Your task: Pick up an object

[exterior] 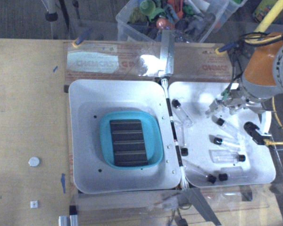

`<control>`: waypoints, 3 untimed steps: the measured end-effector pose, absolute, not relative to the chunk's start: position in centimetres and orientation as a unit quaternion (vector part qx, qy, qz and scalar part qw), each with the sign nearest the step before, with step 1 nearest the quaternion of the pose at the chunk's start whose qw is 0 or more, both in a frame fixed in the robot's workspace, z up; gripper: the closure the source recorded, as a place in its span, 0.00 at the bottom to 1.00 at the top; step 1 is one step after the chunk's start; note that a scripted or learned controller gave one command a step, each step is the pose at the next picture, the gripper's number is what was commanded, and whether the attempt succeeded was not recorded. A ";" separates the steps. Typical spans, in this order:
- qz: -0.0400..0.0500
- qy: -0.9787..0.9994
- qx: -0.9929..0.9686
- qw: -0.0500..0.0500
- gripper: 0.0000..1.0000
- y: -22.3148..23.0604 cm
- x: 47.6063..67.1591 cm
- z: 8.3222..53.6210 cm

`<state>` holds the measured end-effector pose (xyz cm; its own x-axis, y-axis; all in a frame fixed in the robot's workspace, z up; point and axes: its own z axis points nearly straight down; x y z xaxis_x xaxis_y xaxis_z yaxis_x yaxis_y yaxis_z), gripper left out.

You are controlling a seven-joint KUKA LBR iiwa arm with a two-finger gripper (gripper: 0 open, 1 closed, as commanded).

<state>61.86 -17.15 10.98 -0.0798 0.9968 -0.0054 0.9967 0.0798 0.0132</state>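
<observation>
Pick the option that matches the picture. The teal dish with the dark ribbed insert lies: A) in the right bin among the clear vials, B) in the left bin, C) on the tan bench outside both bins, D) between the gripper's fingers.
B: the teal dish sits on the floor of the left bin, while the clear vials lie in the right bin near the gripper.

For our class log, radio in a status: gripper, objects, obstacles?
Gripper low over right bin, grip state unclear. Clear vials scattered on bin floor, none seen held. Teal dish in left bin.
</observation>
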 end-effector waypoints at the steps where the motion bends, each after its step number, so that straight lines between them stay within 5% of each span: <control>1: 0.002 0.732 0.682 0.003 0.00 -18.1 58.8 8.7; 2: 0.001 0.743 0.670 0.002 0.00 -17.5 51.6 8.8; 3: 0.002 0.742 0.670 0.004 1.00 -17.6 51.8 9.7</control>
